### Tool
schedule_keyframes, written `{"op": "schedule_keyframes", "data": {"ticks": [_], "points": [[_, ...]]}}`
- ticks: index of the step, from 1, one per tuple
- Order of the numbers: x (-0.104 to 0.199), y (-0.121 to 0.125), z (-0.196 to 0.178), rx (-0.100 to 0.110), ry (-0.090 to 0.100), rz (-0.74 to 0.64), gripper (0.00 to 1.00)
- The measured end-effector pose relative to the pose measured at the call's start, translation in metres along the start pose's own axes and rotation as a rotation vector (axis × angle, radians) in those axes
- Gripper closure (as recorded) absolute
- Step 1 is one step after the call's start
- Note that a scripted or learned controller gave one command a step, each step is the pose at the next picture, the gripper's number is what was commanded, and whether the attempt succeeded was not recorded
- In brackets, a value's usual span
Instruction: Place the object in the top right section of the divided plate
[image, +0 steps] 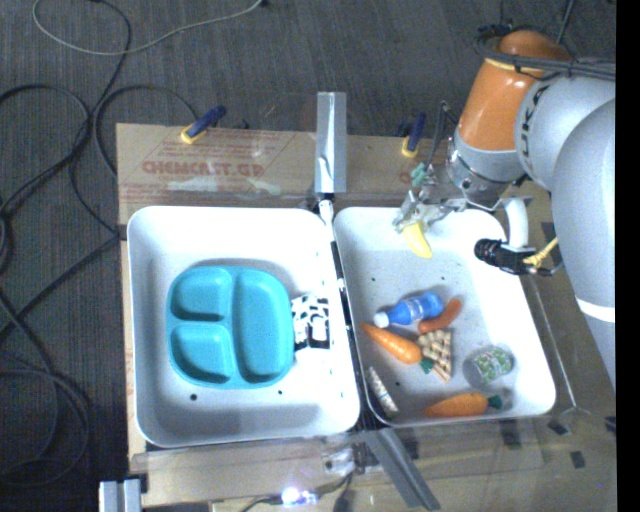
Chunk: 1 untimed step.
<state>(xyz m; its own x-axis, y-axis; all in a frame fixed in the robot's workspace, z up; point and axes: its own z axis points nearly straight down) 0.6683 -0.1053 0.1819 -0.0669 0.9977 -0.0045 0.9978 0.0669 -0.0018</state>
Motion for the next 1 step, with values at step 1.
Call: {"op": "schedule_keyframes", "data": {"ticks": [1], "points": [[0.0374, -0.0652, -0.0012, 0.0, 0.004, -0.16, 1.0]]}}
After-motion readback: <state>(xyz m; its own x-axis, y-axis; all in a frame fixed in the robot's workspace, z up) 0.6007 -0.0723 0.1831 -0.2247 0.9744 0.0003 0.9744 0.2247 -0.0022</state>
